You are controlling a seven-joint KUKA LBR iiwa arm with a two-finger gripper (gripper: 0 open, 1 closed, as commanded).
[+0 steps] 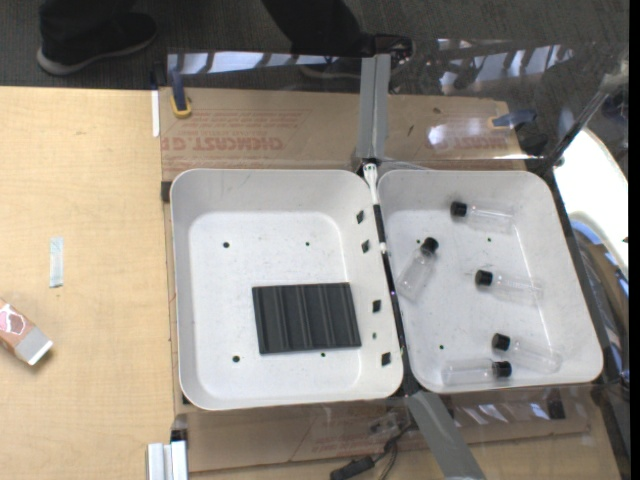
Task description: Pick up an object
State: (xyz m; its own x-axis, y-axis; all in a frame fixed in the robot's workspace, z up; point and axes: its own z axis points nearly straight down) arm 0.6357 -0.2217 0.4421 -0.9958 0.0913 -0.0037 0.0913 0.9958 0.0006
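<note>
Several clear plastic vials with black caps lie in the right bin. One vial is near the bin's back, one at its left side, and one in the middle. Two more vials lie close together near the front edge. All of them lie flat on the bin floor and apart from each other.
The left bin holds a dark ribbed rectangular pad on its floor. A cardboard sheet lies behind both bins. On the wooden bench at the left are a small metal strip and a small packet.
</note>
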